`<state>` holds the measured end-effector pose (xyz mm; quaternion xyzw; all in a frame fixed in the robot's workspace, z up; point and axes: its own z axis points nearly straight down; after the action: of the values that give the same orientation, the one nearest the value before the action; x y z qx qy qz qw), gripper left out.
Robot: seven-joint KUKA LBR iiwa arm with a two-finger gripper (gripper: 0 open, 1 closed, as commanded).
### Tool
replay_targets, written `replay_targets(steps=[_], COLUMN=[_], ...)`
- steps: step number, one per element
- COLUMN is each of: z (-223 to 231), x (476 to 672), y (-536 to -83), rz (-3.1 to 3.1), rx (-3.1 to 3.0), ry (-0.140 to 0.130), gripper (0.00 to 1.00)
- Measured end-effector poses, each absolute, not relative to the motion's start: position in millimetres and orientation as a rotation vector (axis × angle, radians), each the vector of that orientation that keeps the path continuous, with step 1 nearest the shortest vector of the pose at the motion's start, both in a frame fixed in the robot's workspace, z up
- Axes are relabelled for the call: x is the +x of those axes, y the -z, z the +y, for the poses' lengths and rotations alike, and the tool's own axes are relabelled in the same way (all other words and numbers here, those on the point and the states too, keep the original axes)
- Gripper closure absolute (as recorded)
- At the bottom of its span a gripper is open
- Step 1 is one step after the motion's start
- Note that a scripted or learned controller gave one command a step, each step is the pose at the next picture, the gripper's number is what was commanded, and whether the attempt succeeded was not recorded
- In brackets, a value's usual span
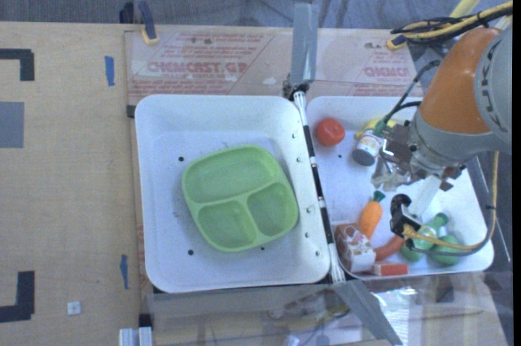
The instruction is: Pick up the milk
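The milk [356, 246] is a small white carton with red and brown print. It lies in the front left corner of the right bin [472, 198], against the divider. My gripper [389, 176] hangs over the middle of that bin, below the grey wrist and orange band. It sits up and to the right of the milk, apart from it, with an orange carrot [370, 216] between them. Nothing shows held in the gripper.
The right bin also holds a red tomato [330, 131], a small can-like item [367, 147] and green toys [433, 244] at the front right. A green divided plate [238, 196] lies in the left bin [163, 133]. Yellow and black cables run near the arm.
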<state>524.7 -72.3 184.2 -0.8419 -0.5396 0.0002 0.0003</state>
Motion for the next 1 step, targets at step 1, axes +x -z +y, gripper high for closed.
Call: replay_targets(steps=[1], z=[-5.3], x=[486.0], y=[-216.1], rz=[-1.518], rx=[-2.746], ry=[-0.006], gripper=[1.0])
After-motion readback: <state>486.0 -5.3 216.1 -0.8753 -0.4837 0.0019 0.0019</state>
